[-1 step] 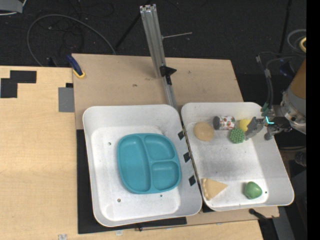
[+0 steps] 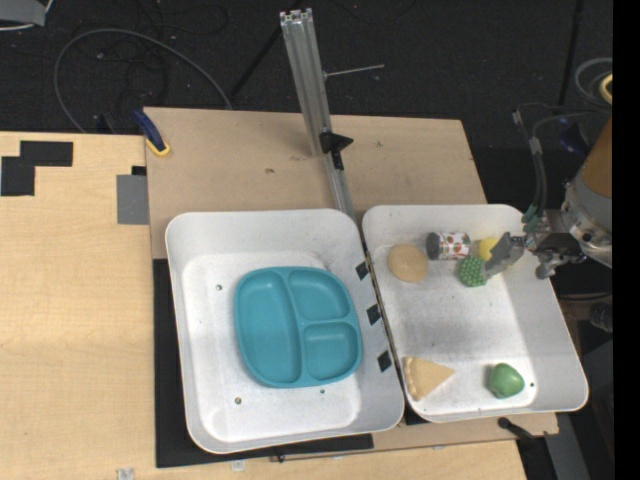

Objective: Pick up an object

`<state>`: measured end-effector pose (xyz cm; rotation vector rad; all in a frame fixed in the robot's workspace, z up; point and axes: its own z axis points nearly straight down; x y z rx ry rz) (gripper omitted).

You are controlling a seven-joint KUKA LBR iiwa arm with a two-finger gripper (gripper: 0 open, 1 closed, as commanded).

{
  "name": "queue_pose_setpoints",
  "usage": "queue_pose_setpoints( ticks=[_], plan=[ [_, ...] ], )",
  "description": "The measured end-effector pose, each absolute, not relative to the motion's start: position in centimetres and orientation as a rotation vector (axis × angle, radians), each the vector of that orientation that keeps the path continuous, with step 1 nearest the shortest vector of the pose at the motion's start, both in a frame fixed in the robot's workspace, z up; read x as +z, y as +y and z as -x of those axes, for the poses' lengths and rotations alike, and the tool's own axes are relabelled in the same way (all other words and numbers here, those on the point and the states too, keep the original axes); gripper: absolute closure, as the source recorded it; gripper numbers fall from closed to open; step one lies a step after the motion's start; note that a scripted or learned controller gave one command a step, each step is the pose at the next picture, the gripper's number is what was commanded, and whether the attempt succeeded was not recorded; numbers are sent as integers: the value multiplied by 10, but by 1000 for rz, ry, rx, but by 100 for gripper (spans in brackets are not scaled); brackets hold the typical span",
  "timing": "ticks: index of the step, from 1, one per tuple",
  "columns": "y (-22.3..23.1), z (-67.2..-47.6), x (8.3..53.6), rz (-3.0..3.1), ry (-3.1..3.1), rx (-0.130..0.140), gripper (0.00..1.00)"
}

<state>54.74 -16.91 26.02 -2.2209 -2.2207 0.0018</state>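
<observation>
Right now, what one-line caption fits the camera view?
Arm at the right bin near small toys; a teal divided plate lies in the left bin.

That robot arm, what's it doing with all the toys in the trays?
The robot arm is reaching in from the right, and its hand is at the far right edge of the right bin, close to a yellow-and-green toy and a small can. It is trying to pick something up, but nothing is lifted yet. A tan round piece, a tan wedge and a green ball lie in that bin too. The left bin holds a blue divided plate.
</observation>
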Motion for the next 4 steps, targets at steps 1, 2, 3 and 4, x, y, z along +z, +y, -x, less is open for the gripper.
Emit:
queue_pose_setpoints(
  ticks=[1, 2, 3, 4],
  plan=[
    [-164, -555, 214, 2218, -2221, 3, 0],
    [-159, -551, 170, 2218, -2217, 5, 0],
    [-153, -542, 120, 2219, -2219, 3, 0],
    [-154, -541, 129, 2223, -2213, 4, 100]
  ],
)
